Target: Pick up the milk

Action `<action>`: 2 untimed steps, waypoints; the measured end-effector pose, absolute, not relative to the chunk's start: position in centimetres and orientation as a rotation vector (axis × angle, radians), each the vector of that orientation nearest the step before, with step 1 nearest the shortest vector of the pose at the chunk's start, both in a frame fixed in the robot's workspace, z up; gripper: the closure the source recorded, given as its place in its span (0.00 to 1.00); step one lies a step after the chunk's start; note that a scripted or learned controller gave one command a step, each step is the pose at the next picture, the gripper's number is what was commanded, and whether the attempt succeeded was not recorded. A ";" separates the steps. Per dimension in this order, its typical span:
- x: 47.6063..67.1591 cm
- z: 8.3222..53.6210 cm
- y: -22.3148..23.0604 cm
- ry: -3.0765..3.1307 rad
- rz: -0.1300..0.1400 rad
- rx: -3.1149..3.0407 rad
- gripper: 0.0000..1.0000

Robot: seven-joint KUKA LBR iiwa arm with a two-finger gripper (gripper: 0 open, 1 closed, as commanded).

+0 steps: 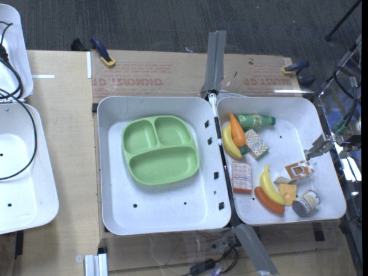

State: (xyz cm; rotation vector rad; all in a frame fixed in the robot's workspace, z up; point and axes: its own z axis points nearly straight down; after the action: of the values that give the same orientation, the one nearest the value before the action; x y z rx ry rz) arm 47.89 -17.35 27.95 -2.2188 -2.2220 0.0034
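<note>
The milk (299,169), a small orange-and-white carton, is seen lying in the right bin (290,105) toward its three o'clock side. The gripper (318,149) is found just beyond it at about one o'clock. How it is set cannot be told, and nothing is seen held by it.
</note>
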 end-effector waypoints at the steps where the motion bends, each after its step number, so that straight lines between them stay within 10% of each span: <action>1: 47.7 16.2 -16.1 -2.422 0.002 -1.997 0.00; 2: 50.1 16.6 -17.3 -2.410 0.001 -2.014 0.00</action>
State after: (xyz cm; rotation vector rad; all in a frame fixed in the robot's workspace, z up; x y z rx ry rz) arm 50.08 -17.28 16.55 -2.0144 -2.4100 0.0012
